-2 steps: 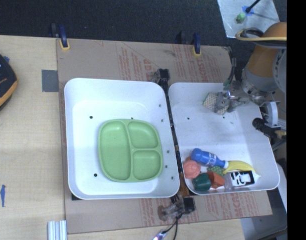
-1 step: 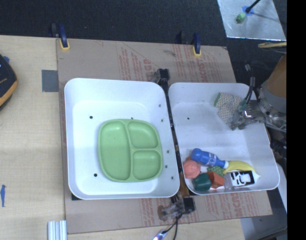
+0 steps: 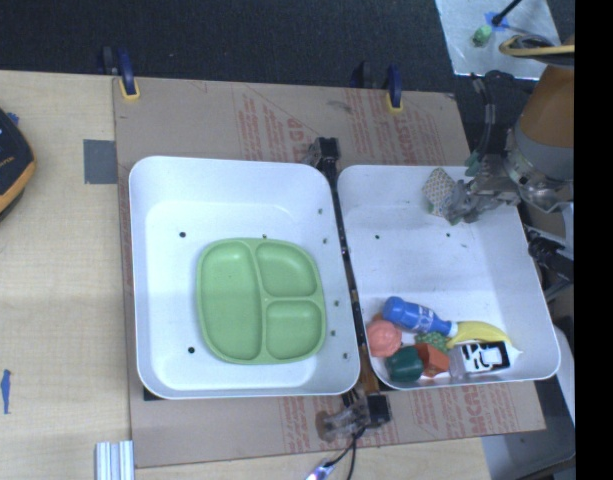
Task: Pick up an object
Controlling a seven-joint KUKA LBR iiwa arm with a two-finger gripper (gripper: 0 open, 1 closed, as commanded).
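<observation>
Where the arm (image 3: 546, 133) reaches in from the right, its claw (image 3: 470, 200) sits low over the far end of the right bin (image 3: 486, 268), close to that bin's back right corner. A pale, speckled object (image 3: 441, 192) lies just left of the claw, touching or nearly touching it; cannot tell whether it is between the fingers, and cannot tell how far the claw is parted. Near front of the same bin, a cluster: blue bottle (image 3: 418, 317) lying on its side, orange ball (image 3: 384, 339) just left of it, dark green piece (image 3: 405, 365) in front of the ball, a small red piece (image 3: 436, 360) beside that, banana (image 3: 482, 332) to the right, and a black-and-white item (image 3: 483, 357) against the front wall. These are packed close, several touching. Left bin (image 3: 156, 268) holds a green divided plate (image 3: 260, 300), three compartments, lying flat near the middle. Both bins rest on a cardboard sheet (image 3: 236, 118) on the tabletop (image 3: 46, 288), clamps (image 3: 126, 73) at its far edge. A yellow-and-black device (image 3: 1, 163) sits at the left edge.
</observation>
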